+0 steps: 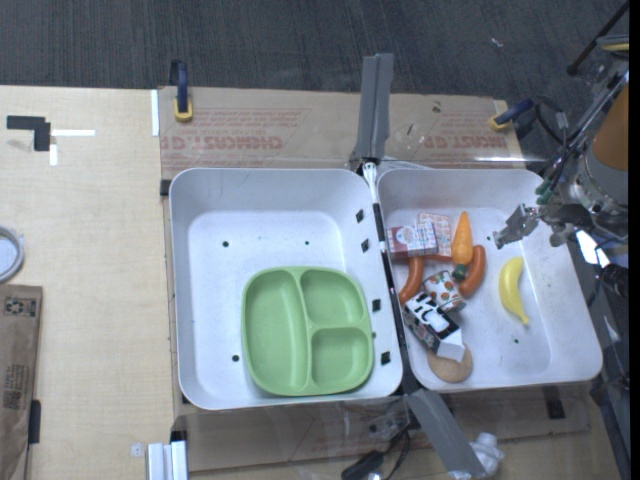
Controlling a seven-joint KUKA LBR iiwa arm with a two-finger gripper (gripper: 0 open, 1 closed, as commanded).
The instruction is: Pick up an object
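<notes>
A robot gripper, fingers slightly apart and holding nothing, hovers in the right bin just above a banana, whose curved, smooth skin could slip sideways.

Both white bins look like smooth, faintly glossy plastic. Inside the left bin, the green divided plate is matt plastic. The table left of the bins shows pale wood grain, and printed brown cardboard lies behind them. In the right bin, the banana looks like shiny plastic.
</notes>
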